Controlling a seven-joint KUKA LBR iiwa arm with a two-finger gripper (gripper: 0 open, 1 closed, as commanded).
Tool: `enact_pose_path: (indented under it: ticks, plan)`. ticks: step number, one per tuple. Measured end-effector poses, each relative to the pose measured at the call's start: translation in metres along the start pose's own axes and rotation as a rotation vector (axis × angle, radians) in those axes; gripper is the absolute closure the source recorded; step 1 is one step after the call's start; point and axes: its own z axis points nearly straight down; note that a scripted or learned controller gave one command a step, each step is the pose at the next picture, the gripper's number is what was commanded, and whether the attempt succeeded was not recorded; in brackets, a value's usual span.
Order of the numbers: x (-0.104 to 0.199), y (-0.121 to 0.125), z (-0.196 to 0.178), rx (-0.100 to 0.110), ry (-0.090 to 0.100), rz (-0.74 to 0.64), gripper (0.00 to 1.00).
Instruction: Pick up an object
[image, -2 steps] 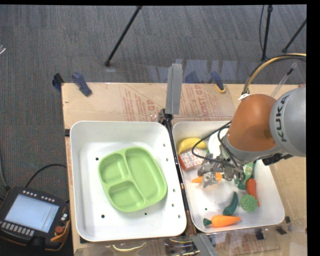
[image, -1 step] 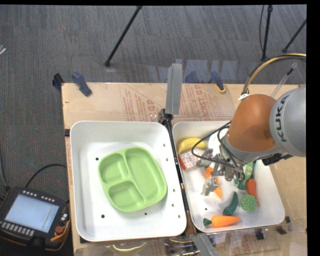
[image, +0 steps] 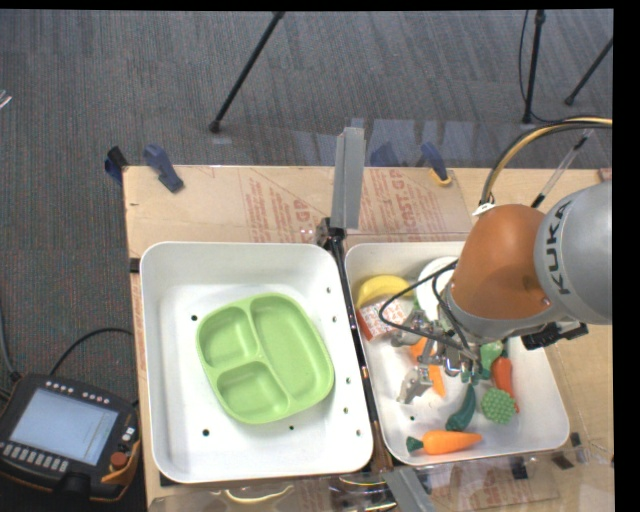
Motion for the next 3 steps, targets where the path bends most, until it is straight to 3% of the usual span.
enact_pose_path:
  ticks: [1,2,3]
  plan:
    - [-0.001,0.001,-0.010,0.000,-0.002,-0.006,1.00]
    - [-0.025,0.025,-0.191,-0.001,-0.014,0.204,1.00]
    - [-0.049,-0.021,-0.177,0.001,-0.004,-0.102,1.00]
